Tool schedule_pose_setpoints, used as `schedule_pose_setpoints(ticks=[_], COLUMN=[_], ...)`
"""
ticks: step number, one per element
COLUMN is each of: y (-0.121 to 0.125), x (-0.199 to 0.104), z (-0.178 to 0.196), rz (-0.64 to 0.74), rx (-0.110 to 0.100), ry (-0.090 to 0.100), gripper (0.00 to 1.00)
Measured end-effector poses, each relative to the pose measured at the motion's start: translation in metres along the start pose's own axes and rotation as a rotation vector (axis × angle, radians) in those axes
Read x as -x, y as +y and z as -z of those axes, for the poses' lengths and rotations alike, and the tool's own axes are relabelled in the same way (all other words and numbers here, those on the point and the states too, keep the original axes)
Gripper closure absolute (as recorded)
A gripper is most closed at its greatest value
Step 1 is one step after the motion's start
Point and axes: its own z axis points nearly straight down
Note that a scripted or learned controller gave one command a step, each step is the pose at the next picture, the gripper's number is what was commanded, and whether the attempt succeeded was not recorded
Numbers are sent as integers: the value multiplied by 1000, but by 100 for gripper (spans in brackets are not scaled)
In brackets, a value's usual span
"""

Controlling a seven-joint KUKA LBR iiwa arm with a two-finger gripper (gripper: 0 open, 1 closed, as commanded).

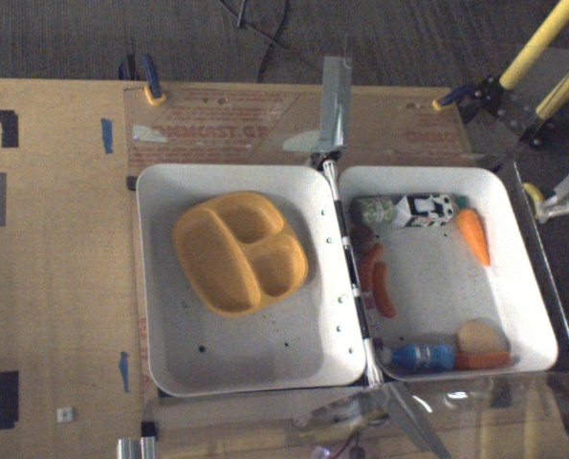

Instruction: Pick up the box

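- Bench [54, 285]: the tan board I work over, carrying two shallow white bins side by side across the middle of the frame.
- Left bin [169, 352]: centre-left of the frame; it holds a yellow sectioned plate [241, 251] with three wells, lying in its upper half.
- Right bin [523, 285]: centre-right of the frame; this is where my target sits.
- Box [404, 209]: a small carton with green and black-and-white print, lying on its side against the right bin's upper wall, towards its upper-left corner. Its long axis runs left to right across the frame, parallel to that wall. I judge a grasp should close across the short axis, fingers set top to bottom in the frame.
- Carrot [472, 236]: just right of the box, tip pointing down-frame; close enough to crowd a finger.
- Red sausages [378, 277]: two, below the box near the bin's left wall.
- Blue bottle [424, 357], bread piece [479, 336]: along the lower wall, well apart from the box.
- Gripper: I cannot tell its state from here, so which way the box lies from it stays unsettled.
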Motion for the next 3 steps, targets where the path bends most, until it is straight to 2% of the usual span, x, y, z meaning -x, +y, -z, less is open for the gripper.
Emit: schedule_pose_setpoints(ticks=[1,2,3], y=[1,1,3], x=[-1,-1,-2], z=[11,10,21], rz=[3,3,5], rx=[3,3,6], ry=[-2,-2,-4], gripper=[100,0,100])
